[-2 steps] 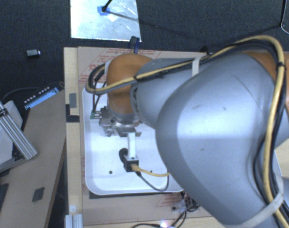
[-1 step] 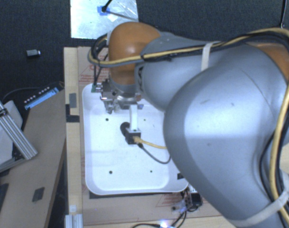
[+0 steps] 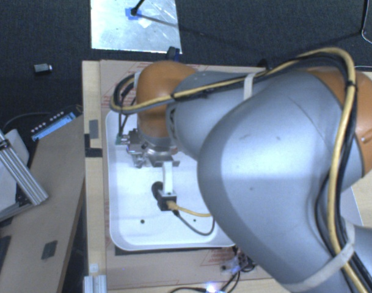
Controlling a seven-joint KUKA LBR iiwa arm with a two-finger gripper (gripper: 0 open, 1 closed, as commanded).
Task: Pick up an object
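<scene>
One gripper (image 3: 150,153) hangs low in the left bin (image 3: 121,224), near its back wall and pointing straight down, probably so it can close on whatever lies under it. From this angle I cannot tell whether it is apart or together. The object to pick up is hidden if it sits beneath the wrist, and the bin floor in front is plain white. The grey arm (image 3: 265,182) reaches in from the right, covering much of the bench.

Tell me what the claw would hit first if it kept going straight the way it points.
Likely the bare floor of the white bin: the claw points down into it, though depth is unclear.
</scene>
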